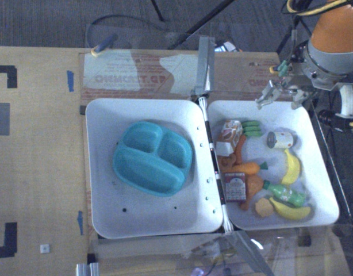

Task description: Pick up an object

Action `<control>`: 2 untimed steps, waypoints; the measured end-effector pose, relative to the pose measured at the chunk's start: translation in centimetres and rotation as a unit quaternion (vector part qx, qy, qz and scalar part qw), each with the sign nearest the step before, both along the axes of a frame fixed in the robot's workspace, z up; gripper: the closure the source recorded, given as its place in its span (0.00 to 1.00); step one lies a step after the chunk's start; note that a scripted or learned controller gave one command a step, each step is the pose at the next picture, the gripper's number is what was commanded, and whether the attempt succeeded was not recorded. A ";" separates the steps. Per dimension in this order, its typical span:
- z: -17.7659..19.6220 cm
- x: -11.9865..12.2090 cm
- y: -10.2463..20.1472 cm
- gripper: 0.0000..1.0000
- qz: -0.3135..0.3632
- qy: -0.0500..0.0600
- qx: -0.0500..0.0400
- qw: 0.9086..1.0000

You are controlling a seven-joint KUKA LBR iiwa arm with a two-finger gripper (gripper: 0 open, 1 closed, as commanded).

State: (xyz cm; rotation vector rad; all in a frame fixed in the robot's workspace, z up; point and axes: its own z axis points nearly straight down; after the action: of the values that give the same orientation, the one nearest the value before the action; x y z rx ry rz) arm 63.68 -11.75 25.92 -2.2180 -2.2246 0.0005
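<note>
Low in the right bin (323,203) lie two bananas (291,167), a bottle (287,194) and a can (280,139). My gripper (278,92) hovers at that bin's far rim, holding nothing. I judge the can nearest, just nearward of it, lying crosswise.

Divided tray (153,157) in left bin (102,119) – toy foods (291,167) in right bin (323,171), gripper (278,92) above rear edge.
</note>
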 end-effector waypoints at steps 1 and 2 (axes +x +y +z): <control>-11.3 -0.6 1.5 0.00 0.014 -0.001 0.000 1.000; -16.4 -6.9 2.0 0.00 0.095 -0.004 0.000 0.995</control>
State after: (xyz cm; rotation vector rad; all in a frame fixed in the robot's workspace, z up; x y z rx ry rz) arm 56.77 -9.79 9.52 -1.9996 -2.4312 -0.0082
